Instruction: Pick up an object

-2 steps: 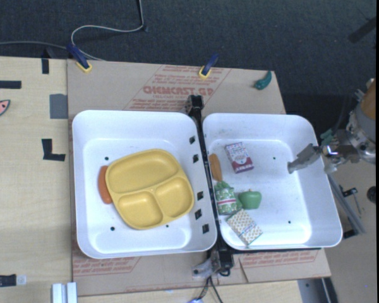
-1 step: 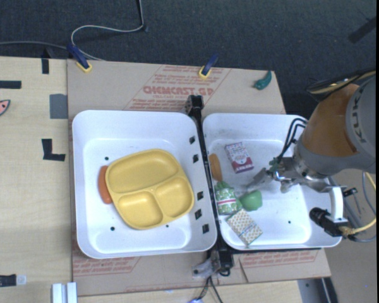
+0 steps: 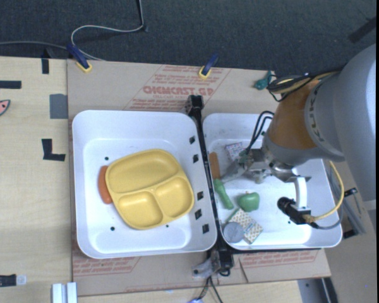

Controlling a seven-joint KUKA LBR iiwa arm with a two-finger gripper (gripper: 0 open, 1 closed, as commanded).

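My gripper is down inside the right bin, near its left-centre, below the orange-banded wrist. Just under it lie a green round object and a green stick. An orange stick rests along the bin's left wall, to the left of the gripper. A patterned packet lies just above the gripper, partly hidden by it. Near the front edge sit a checkered packet and a grey disc. I see nothing clearly held.
The left bin holds a yellow divided plate with an orange object poking out from under its left side. A black divider runs between the bins. The arm's bulk covers the right bin's right side.
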